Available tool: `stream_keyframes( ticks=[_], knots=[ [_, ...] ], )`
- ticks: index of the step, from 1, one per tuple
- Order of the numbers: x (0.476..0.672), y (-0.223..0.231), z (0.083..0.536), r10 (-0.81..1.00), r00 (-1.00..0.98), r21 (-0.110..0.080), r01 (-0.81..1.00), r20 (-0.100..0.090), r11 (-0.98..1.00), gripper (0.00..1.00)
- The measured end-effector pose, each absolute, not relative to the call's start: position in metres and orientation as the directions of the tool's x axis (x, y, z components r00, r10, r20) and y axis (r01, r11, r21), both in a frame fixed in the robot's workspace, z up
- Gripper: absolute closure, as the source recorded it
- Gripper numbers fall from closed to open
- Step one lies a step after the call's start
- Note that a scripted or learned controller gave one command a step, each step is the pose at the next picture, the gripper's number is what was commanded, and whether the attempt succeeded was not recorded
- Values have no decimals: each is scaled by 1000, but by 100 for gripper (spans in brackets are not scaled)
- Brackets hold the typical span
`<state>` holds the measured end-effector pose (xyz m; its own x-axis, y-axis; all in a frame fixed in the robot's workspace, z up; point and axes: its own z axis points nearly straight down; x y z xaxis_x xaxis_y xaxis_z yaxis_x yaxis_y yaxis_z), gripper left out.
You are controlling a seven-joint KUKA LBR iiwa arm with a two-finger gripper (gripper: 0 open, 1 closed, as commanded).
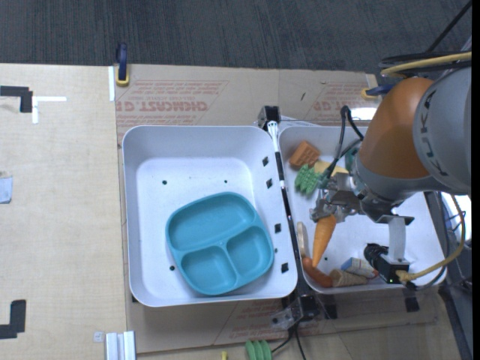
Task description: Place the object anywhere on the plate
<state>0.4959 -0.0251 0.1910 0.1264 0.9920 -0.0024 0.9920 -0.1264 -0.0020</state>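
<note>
The grey arm with its orange band leans in over the right-hand shallow white bin (431,223), and its end effector (335,205) sits low among the toys there. Right under it lies an orange carrot-shaped toy (322,240), thick end up by the end effector, long axis running down and slightly left toward the bin's near edge. The thick end looks to be touching the end effector, but I cannot tell how wide it stands or whether it has hold of the carrot.

A green leafy toy (307,178) and an orange ridged piece (304,154) sit just beyond. The teal three-compartment plastic plate (217,242) rests in the left white bin (150,163), well to the carrot's left, across the divide. Any carry must go that way.
</note>
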Motion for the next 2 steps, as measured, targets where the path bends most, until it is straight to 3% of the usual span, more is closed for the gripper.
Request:
stream_keyframes(
  ticks=[2],
  knots=[
    [588, 104, 216, 999, -54, -3, 999, -3, 54, 100]
  ],
)
